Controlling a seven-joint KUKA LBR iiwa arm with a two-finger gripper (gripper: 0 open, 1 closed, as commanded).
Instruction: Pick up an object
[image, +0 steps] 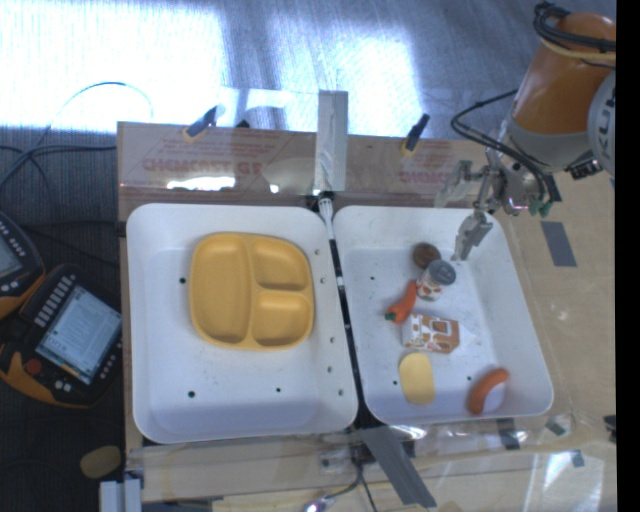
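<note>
Bench, two white plastic bins (505, 300). Right of frame: my grey two-finger claw (473, 237), state indeterminate, hovers beside the small grey-lidded jar (436, 279) and brown round object (426, 255).

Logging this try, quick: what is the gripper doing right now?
Gripper: above the right bin's far edge, nothing between its fingers; open or shut cannot be told.

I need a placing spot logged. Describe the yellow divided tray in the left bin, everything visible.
The yellow tray is a rounded, plastic-looking plate with three compartments: one long one on the view's left, two smaller ones stacked on the right. It lies flat, right side up, on the floor of the left bin, nearer the bin's far rim. All three compartments hold nothing, and only the bin floor touches it.
</note>
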